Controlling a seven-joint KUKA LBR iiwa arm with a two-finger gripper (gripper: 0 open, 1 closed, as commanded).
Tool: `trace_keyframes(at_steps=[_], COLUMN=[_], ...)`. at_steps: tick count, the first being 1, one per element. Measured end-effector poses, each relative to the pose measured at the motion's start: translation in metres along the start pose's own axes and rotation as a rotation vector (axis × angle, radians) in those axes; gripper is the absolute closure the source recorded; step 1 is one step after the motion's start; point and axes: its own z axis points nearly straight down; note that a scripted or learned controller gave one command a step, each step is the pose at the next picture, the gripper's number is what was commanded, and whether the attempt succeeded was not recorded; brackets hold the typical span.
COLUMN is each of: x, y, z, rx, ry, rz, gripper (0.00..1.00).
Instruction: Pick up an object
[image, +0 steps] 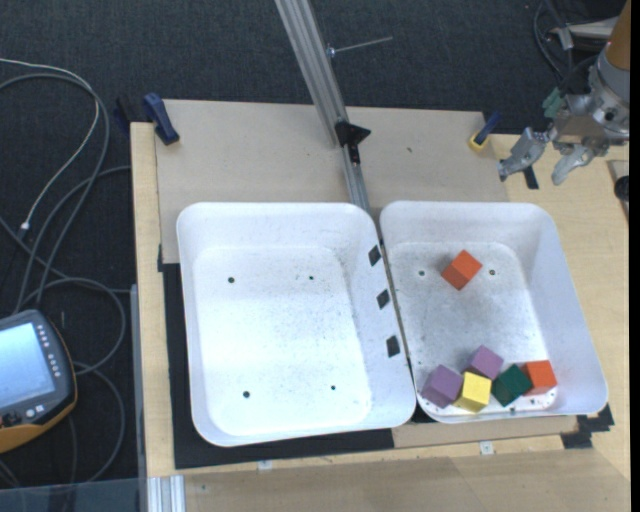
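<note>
The right bin (570, 300) holds several small cubes. An orange cube (461, 270) lies alone in its far half. Along the near edge sit two purple cubes (442, 385) (486, 362), a yellow cube (475, 391), a dark green cube (513, 384) and another orange cube (540, 375). My gripper (540, 165) hangs at the upper right, above the bench beyond the right bin's far rim. Its two fingers are spread apart with nothing between them.
The left bin (200, 300) sits beside the right one, with black clips (382, 297) along the shared rim. A slanted metal rail (320, 80) runs from the top toward the bins. Blue clamps (160, 117) (483, 131) hold the board's far corners. A handheld pendant (30, 375) lies at far left.
</note>
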Motion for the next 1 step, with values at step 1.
trace_keyframes(at_steps=[1], x=[-0.0108], y=[-0.0217], z=[0.1532], rx=[0.008], ry=[0.003], rz=[0.002], gripper=[0.00])
